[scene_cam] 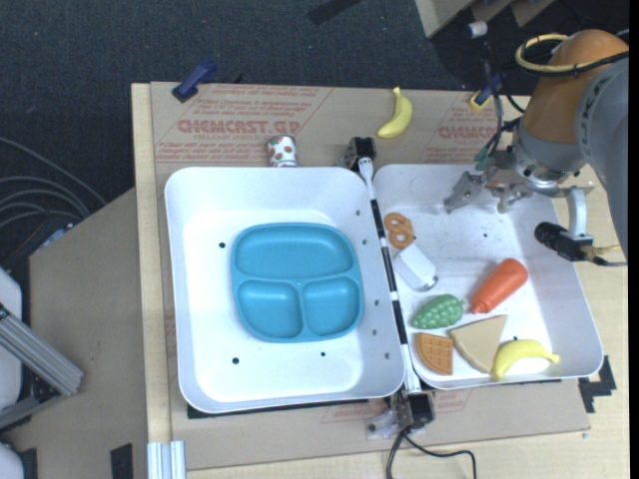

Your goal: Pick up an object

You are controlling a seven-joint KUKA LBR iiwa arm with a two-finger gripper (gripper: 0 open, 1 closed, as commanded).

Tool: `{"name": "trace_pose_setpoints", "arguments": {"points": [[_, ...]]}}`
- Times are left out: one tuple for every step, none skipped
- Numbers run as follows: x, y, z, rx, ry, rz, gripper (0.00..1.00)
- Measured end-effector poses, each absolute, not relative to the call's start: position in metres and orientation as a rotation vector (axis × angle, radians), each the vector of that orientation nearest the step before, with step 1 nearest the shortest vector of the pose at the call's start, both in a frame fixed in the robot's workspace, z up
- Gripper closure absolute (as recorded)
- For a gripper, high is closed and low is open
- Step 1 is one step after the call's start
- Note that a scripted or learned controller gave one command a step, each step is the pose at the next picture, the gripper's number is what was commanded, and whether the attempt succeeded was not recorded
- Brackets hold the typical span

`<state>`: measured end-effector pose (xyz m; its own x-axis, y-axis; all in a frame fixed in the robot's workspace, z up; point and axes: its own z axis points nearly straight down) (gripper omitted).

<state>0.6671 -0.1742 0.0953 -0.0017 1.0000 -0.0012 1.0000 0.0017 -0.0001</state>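
Note:
My gripper (488, 194) hovers over the far part of the right bin (574, 302), its fingers spread open with nothing between them. Toys lie in that bin nearer the camera: a brown pretzel (399, 230), a white block (414, 266), an orange carrot (498, 283), a green leafy piece (438, 311), a waffle (433, 352), a tan bread slice (478, 341) and a yellow banana (523, 356). The pretzel is the closest one to the gripper, off to its left. In the left bin (195, 297) rests a blue divided plate (297, 279).
On the cardboard behind the bins lie a second yellow banana (396, 116), a small red-and-white cup (283, 150) and a blue object (193, 81). A black clip (360, 153) sits where the bins meet at the back.

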Motion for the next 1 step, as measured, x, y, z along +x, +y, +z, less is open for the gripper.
{"name": "trace_pose_setpoints", "arguments": {"points": [[0.6678,-0.1743,0.1059,2.217,2.221,0.0,1.0]]}}
